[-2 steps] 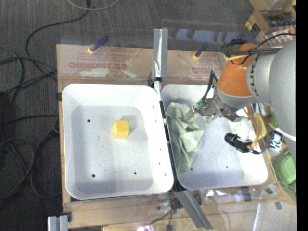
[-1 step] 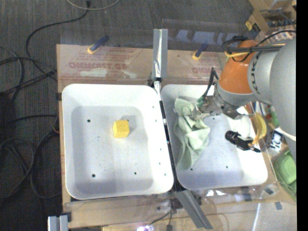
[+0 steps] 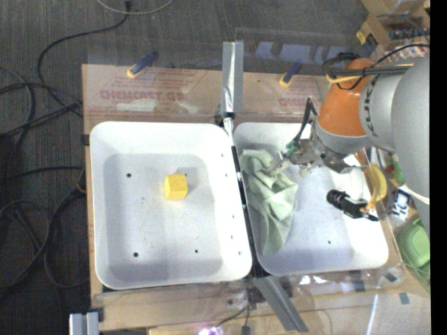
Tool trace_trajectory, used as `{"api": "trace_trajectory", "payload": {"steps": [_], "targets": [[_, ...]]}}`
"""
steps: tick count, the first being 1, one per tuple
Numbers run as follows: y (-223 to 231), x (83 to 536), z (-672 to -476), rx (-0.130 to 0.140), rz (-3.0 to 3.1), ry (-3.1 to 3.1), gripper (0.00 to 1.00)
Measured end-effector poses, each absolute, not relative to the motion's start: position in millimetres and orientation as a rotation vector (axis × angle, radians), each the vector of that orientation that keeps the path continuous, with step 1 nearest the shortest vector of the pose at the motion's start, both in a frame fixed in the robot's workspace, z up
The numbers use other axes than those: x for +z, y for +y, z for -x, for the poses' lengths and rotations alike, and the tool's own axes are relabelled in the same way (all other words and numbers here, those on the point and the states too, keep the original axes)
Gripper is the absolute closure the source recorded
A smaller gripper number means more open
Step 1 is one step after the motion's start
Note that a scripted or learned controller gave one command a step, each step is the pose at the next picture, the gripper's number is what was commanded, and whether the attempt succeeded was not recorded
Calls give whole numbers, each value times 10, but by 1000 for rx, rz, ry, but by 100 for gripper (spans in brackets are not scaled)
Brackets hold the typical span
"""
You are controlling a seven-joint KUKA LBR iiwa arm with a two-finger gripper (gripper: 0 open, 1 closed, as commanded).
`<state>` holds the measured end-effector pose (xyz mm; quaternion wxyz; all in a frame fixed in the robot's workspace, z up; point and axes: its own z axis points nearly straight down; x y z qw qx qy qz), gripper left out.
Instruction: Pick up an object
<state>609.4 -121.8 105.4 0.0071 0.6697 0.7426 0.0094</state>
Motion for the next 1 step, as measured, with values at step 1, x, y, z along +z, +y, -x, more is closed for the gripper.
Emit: {"api": "trace_trajectory", "payload": {"steps": [1], "targets": [[-1174,960,-6035,20,-2042,2357,0]]}}
